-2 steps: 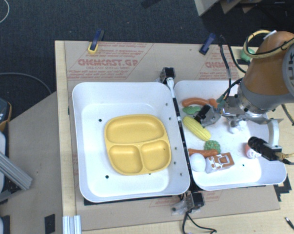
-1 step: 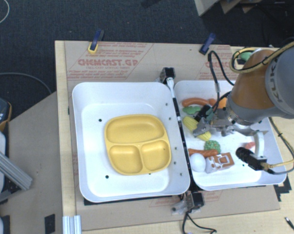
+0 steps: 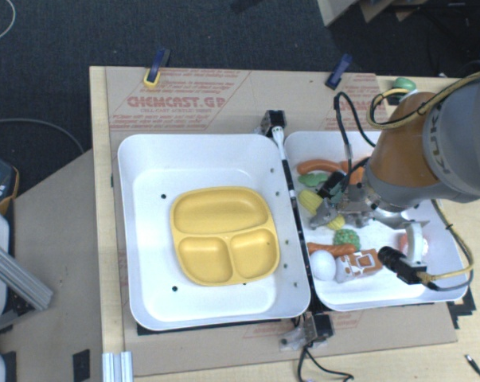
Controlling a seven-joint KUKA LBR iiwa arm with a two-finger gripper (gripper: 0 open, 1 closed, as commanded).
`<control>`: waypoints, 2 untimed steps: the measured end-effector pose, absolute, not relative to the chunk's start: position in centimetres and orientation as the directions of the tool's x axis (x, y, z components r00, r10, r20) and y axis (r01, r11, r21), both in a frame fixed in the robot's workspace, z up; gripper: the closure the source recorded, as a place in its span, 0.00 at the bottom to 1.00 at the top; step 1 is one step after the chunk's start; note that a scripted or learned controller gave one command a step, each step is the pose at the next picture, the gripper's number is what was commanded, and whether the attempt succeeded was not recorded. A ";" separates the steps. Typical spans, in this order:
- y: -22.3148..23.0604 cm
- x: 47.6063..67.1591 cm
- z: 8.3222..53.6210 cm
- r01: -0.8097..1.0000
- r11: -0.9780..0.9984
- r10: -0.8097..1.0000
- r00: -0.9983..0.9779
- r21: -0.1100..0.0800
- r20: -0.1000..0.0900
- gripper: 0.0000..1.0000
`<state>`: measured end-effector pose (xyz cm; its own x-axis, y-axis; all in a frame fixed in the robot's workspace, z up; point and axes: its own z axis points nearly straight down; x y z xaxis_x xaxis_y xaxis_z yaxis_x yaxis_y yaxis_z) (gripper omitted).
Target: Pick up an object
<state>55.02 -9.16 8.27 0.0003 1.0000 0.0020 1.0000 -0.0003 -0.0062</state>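
My gripper (image 3: pixel 336 213) is low over the left half of the right bin (image 3: pixel 399 294), among small toy foods. A yellow piece (image 3: pixel 310 200) and a green leafy piece (image 3: pixel 311 179) lie just left of it. A green round piece (image 3: pixel 347 236) sits right below it. Farther back lies an orange carrot-like piece (image 3: pixel 319 166). Toward the front are a white egg (image 3: pixel 322 265) and an orange and white piece (image 3: pixel 359 263). A red and white piece (image 3: pixel 406 242) lies to the right. The wrist hides whatever is directly under the gripper.
The left bin (image 3: pixel 140 213) holds a yellow divided plate (image 3: pixel 224 233). A narrow ridge where the two bin walls meet (image 3: pixel 291 205) runs just left of the gripper. The grey and orange arm (image 3: pixel 431 146) covers the back right of the right bin.
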 end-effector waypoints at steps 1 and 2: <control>-9.2 55.1 9.5 1.000 -0.002 1.000 0.002 -0.001 0.001 1.00; -9.4 55.6 13.8 1.000 0.000 1.000 0.000 0.006 -0.002 1.00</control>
